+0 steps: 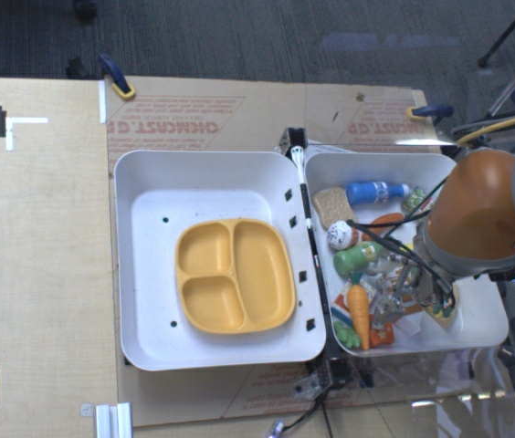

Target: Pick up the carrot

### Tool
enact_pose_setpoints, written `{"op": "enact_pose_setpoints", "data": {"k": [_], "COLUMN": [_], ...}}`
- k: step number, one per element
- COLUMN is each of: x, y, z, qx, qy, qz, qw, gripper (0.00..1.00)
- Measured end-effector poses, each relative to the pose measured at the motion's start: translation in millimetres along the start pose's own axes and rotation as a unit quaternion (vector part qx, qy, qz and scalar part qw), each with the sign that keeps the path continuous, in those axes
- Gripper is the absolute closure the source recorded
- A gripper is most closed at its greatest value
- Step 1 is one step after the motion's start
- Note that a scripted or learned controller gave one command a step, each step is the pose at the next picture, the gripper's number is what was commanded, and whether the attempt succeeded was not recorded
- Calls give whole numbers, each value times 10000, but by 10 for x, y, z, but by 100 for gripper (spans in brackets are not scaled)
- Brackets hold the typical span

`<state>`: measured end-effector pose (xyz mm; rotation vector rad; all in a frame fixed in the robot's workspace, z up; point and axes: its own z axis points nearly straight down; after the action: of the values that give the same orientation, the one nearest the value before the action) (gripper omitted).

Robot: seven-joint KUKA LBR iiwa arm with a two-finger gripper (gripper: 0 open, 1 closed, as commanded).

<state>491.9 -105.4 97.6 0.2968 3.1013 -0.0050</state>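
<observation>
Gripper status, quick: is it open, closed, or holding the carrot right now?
Gripper: cannot be told; it is low in the right bin, beside the carrot, amid clutter.

Robotics lab: counter (38,245) w/ taped marks, cardboard sheet (239,117) held by clamps (116,78), two white bins (130,245), loose cables, grey carpet, office chair wheel (84,7).

Yellow divided plate (236,275) in left bin (139,245); blue bottle (376,192), perhaps sponge (332,206).
</observation>
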Motion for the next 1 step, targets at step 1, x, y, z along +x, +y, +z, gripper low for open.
{"op": "enact_pose_setpoints", "data": {"k": [1], "x": [219], "y": [665], "z": [-953], "qx": [-13], "qy": [102], "qz": [-371], "qw": [9993], "gripper": [0]}}
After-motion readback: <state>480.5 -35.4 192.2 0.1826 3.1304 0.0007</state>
